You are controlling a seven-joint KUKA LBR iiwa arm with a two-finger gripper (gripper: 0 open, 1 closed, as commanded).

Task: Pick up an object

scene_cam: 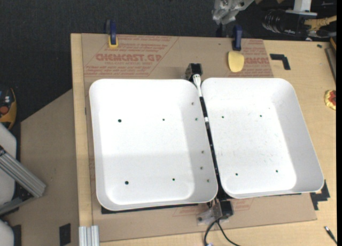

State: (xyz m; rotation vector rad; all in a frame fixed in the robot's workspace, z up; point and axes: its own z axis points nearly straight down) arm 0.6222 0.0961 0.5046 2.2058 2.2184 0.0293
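two shallow white bins sit side by side on a brown board that covers the table, seen from above at a slant. the left bin and the right bin nearly touch along a dark centre strip that runs between their inner rims, with a small black fitting at each end of it. both bin floors show bare white, marked by a few small dark dots. a small pale yellow object lies on the board just beyond the far rim of the right bin, below a blue clamp on the board's far edge. a second blue and yellow clamp grips the far edge behind the left bin. the gripper hangs at the top of the view, past the far edge of the board and well apart from both bins; whether its jaws are wide or narrow cannot be told from here. dark floor borders the board on the far and left sides
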